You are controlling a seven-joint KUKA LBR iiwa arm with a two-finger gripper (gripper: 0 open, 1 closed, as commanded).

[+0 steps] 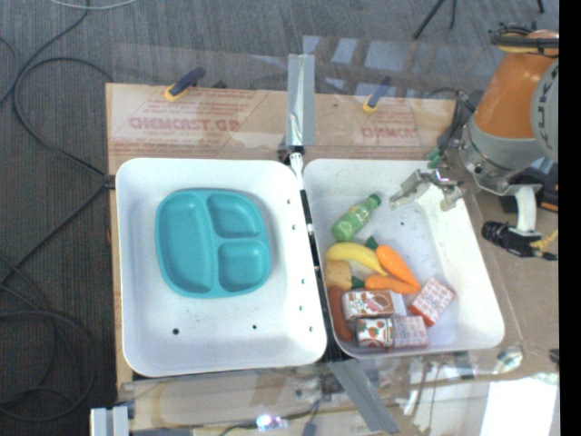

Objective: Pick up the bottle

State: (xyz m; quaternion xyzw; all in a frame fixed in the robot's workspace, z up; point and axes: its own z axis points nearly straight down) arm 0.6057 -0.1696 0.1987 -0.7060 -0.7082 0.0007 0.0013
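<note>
The small green plastic bottle with a white cap [356, 216] lies tilted on the floor of the right-hand shallow white bin [472, 271], near its upper left, cap pointing up and to the right. The metal two-fingered pincer [427, 189] hangs over the upper right part of the same bin, to the right of the bottle and a little above it, clearly apart from it. Its fingers are spread wide with nothing between them.

Just below the bottle lies a yellow toy banana [354, 257], with two orange toy carrots [395, 266] beside it and small red and white cartons [381, 321] nearer the front wall. The left-hand white bin [136, 334] on the desk holds a teal plastic divided plate [213, 242].
</note>
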